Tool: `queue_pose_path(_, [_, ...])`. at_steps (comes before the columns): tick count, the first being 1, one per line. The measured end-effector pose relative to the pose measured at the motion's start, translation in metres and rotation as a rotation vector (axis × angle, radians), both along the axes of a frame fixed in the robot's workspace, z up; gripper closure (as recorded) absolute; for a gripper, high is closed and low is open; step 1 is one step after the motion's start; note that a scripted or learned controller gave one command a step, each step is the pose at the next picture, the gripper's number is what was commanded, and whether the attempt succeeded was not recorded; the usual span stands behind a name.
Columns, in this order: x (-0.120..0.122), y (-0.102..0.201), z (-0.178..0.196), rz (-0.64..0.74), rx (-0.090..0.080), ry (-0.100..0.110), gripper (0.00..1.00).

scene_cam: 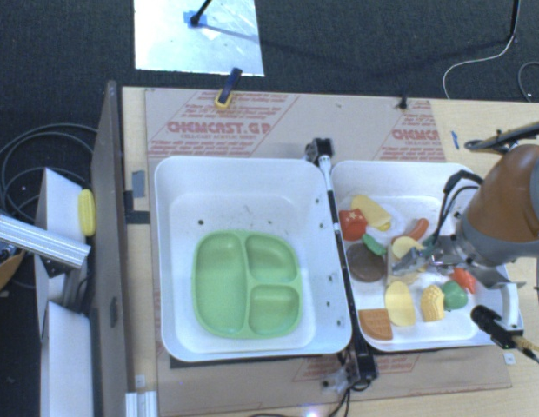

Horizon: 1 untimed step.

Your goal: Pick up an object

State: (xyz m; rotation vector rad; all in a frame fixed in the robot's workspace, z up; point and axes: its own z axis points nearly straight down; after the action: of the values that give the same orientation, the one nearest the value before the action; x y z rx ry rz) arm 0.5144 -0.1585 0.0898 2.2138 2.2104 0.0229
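Toys, small plastic play food, lay clustered in the right bin (400, 341): a red tomato (353, 224) and yellow banana (371, 211) at ten o'clock, a brown disc (367, 267) at nine, a pale yellow egg shape (399, 304) and corn (432, 302) at six, an orange cracker (375, 323) at seven. The gripper (415, 260) hung over the bin's middle; its state could not be told. A green tray (247, 284) sat in the left bin (178, 233).

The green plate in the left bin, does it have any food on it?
Empty. The green plate shows three bare compartments; the toy food, like the corn, lies in the right bin.
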Motion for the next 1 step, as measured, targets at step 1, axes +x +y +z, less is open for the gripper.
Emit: queue_pose_path(1, [-0.0127,0.0141,0.001,0.001,-0.011,-0.004,0.0])
